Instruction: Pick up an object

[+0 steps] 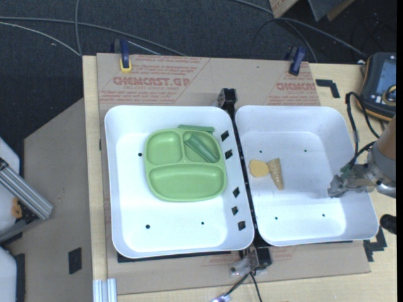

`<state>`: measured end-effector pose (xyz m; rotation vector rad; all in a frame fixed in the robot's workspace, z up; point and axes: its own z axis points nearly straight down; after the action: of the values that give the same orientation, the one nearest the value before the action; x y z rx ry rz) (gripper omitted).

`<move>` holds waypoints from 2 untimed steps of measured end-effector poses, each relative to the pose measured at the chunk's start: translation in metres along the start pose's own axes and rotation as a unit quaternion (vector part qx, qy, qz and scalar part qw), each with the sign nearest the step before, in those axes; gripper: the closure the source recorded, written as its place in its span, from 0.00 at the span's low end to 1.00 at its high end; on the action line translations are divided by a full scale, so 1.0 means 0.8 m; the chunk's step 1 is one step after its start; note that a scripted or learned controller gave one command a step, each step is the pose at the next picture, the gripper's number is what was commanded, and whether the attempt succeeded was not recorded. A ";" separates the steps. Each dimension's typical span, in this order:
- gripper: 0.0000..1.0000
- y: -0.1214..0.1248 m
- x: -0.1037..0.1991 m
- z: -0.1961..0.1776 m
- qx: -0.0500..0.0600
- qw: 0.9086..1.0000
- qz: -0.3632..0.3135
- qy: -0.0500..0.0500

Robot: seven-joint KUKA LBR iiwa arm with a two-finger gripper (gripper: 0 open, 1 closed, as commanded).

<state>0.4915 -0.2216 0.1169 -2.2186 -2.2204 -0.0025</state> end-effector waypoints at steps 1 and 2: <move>1.00 0.008 0.000 -0.079 -0.004 1.000 0.000 -0.003; 1.00 0.000 0.007 -0.150 -0.004 1.000 0.000 -0.003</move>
<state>0.4915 -0.2166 0.2372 -2.2242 -2.2274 -0.0043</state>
